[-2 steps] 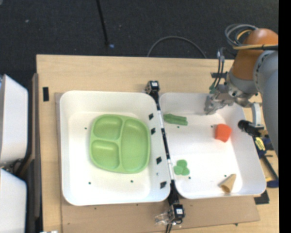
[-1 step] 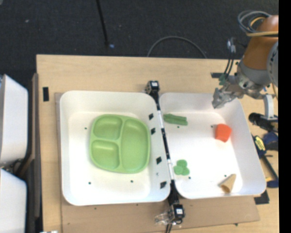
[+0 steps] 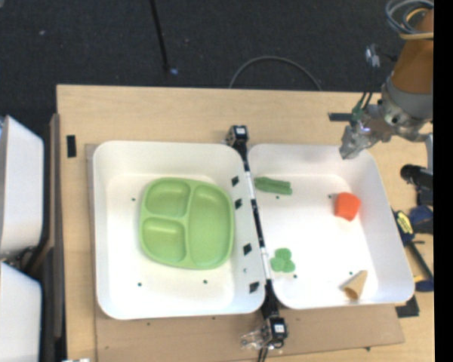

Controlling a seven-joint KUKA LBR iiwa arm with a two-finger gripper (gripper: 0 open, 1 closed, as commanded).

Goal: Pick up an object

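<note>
The gripper [image 3: 352, 143] is held over the right bin's [image 3: 385, 194] far rim, nothing seen between it; its state cannot be told. An orange block [image 3: 347, 206] lies nearby, a likely target.

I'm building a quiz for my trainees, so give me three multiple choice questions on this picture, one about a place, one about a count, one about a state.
1. Where does the green divided plate lie?
A. left bin
B. right bin
C. bare bench

2. How many loose things lie in the right bin?
A. two
B. four
C. six

3. Where is the claw?
A. over the right bin's far corner
C. touching the plate
B. down on the orange block

Answers: 1 A, it sits in the left bin. 2 B, a green strip, orange block, green cluster, tan cone. 3 A, it hangs by that rim.
</note>
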